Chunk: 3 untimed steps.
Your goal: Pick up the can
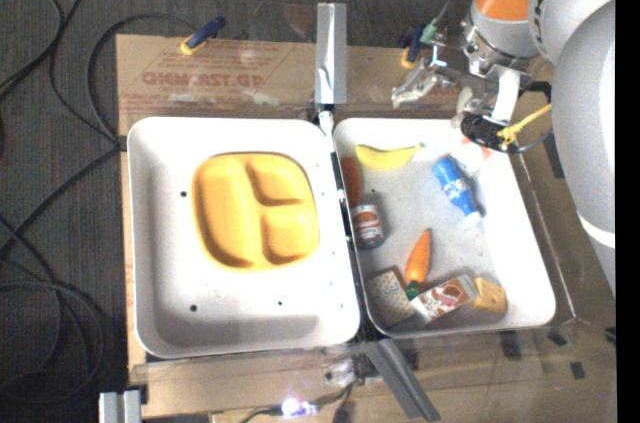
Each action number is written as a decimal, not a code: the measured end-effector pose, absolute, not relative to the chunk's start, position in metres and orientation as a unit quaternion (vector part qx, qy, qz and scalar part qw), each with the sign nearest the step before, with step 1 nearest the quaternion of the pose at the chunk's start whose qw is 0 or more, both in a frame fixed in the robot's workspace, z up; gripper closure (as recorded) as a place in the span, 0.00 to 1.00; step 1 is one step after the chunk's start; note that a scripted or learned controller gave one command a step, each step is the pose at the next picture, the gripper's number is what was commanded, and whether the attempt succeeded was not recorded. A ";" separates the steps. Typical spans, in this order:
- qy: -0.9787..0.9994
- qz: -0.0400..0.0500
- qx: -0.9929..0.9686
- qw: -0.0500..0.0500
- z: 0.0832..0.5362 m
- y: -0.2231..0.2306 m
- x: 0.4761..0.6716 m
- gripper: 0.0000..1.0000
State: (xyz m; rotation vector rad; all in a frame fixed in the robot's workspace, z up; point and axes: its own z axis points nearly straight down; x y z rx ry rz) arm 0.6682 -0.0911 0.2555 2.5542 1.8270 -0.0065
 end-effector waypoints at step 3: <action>0.487 -0.001 0.874 0.001 0.098 -0.189 0.647 1.00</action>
